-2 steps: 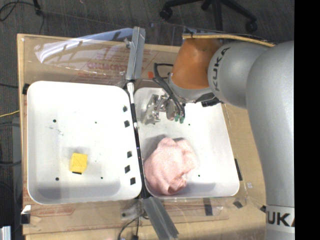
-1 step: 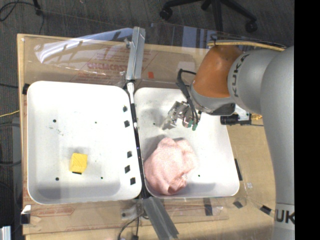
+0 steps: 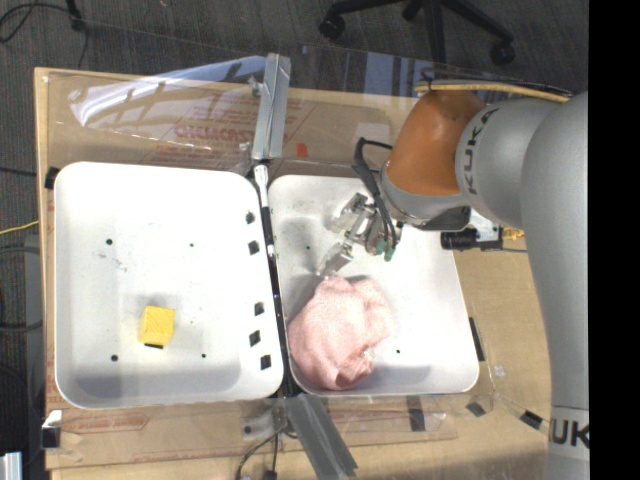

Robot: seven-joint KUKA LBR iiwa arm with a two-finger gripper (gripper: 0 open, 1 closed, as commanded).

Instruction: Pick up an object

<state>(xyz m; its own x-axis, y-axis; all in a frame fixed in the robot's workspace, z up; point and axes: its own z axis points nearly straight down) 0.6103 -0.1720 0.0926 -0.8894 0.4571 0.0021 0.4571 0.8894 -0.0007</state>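
Observation:
A crumpled pink cloth lies in the front left part of the right bin. A small yellow block rests in the left bin, toward its front. My gripper hangs over the right bin, just above and behind the pink cloth, with its metal fingers spread and pointing down to the left. Nothing sits between them. The grey arm with its orange band reaches in from the right.
A metal divider rail runs between the two bins, with black clips along the inner edge. Clear plastic sheeting covers the bench behind the bins. An office chair base stands on the floor beyond.

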